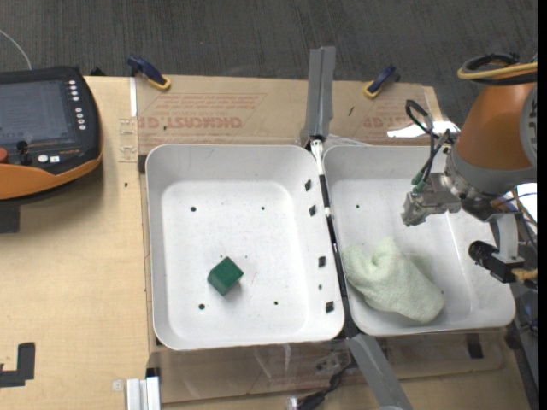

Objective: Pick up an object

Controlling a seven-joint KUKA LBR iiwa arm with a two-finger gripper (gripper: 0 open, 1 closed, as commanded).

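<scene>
A: The gripper (416, 212) hangs over the right bin (376, 165), toward that bin's two o'clock side, at the end of the grey arm (500, 135) with its orange band. Nothing sits between its tips. Whether it is spread or closed, I cannot tell; from above it shows as one small grey lump.

B: And what is there to pick up?

A: Two things. A pale green cloth (391, 283), bunched and soft, lies in the right bin toward six o'clock, reaching close to the front wall. The gripper is at about one o'clock from the cloth, near it but apart, with bare white floor between them in this view.

B: The other one?

A: A small green cube (226, 276) in the left bin (231, 156), at roughly seven o'clock from that bin's centre, standing alone on the floor and turned a little askew to the walls.

B: Anything around the bins?

A: A grey bar (321, 92) runs from twelve o'clock down to the seam where the two bins meet. An orange-edged control pendant (43, 131) rests on the bench (68, 272) at nine o'clock, well apart from the left bin. Two blue-and-orange clamps (149, 73) grip the cardboard's far edge.
</scene>
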